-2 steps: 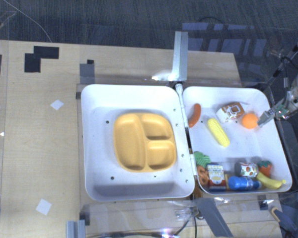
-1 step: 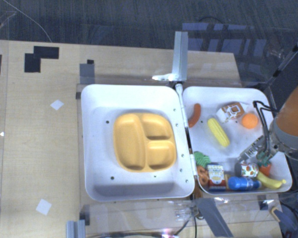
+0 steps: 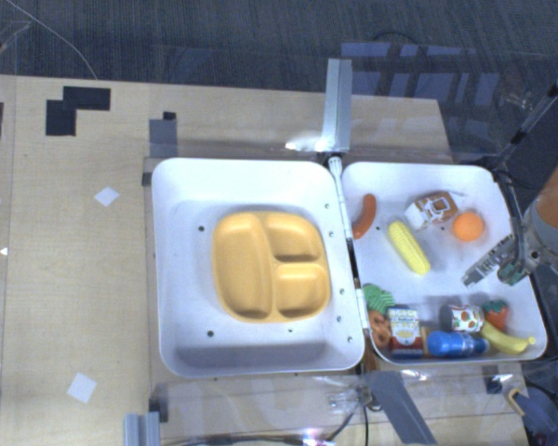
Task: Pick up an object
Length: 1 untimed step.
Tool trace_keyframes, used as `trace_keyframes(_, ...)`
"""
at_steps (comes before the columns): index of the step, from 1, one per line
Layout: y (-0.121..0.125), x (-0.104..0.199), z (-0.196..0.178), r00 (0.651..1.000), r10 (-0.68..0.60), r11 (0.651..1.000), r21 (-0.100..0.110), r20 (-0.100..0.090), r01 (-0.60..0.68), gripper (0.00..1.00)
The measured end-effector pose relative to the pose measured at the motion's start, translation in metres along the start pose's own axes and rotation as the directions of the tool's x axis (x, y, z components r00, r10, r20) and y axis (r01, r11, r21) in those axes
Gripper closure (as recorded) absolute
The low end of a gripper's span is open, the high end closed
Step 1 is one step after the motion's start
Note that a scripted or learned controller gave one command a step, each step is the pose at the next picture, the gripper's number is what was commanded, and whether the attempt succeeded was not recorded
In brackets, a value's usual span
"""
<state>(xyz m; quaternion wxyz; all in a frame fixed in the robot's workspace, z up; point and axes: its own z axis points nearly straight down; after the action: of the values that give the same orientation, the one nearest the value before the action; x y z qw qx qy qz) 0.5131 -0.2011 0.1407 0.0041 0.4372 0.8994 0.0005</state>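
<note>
**End effector over the right bin's edge, toys below**

From the overhead camera, we see the table [image 3: 65,249] carrying two white bins side by side. The left bin [image 3: 181,249] holds a yellow divided tray [image 3: 270,266] lying flat near its middle.

The right bin [image 3: 446,177] holds the small toys. A sausage [image 3: 364,215] lies near its left wall, with a corn cob [image 3: 409,247] just beside it. Further right sit a small carton [image 3: 432,210] and an orange ball [image 3: 468,226], close together. Along the near wall we see a green piece [image 3: 378,298], a small box [image 3: 403,325], a blue bottle [image 3: 456,345], a banana [image 3: 504,342] and a small can [image 3: 466,319].

The arm [image 3: 553,216] comes in from the right. Its end effector [image 3: 495,263] hangs over the right side of the right bin, near the orange ball. We cannot tell whether it is released or clenched, and we see no toy in it.
</note>
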Motion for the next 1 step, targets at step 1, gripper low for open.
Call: trace_keyframes(1,0.0333,0.0054,-0.0869,0.915,0.403,0.915,-0.002,-0.001,-0.403,1.00)
